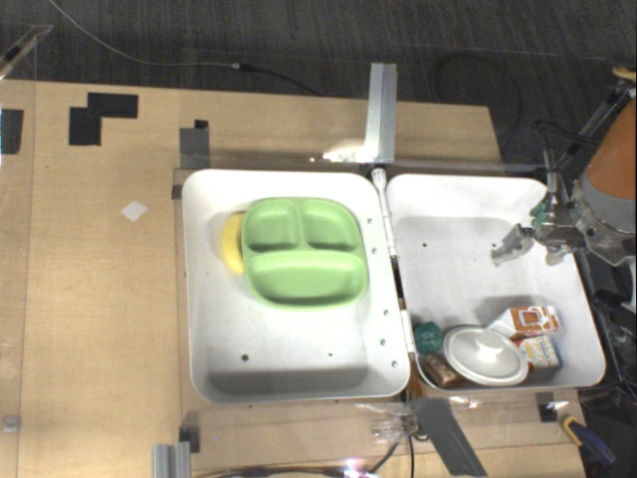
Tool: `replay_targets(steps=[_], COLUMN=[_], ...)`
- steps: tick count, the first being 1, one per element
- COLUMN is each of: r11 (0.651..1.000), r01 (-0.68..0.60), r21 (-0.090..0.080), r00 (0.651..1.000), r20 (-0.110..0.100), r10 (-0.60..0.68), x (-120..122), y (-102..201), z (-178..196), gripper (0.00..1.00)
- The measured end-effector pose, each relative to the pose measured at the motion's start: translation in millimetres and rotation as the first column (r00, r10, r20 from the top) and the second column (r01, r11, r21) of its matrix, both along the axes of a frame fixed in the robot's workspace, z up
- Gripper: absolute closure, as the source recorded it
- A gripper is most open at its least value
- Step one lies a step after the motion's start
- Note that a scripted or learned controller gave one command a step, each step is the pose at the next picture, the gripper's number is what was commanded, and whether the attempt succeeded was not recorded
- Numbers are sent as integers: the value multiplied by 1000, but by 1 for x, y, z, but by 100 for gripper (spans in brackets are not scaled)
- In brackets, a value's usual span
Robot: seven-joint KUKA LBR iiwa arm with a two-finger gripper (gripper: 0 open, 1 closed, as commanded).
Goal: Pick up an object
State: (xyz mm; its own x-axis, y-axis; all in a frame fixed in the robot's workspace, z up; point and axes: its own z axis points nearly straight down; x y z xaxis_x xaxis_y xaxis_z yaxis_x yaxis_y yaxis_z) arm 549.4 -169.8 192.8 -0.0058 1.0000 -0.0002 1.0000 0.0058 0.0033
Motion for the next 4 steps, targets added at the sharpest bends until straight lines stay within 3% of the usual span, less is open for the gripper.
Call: replay_targets(steps=[1, 2, 3, 4], r11=[1000, 998, 998, 983], r01=[-21, -59, -58, -184], r21=[-1, -1, -1, -2], r00=[1000, 998, 998, 983], r20=[4, 8, 8, 4], r10=[21, 59, 58, 184], x=[8, 32, 32, 64], y=[47, 84, 84, 50], z=[-104, -104, -104, -20], gripper=[0, 0, 0, 0])
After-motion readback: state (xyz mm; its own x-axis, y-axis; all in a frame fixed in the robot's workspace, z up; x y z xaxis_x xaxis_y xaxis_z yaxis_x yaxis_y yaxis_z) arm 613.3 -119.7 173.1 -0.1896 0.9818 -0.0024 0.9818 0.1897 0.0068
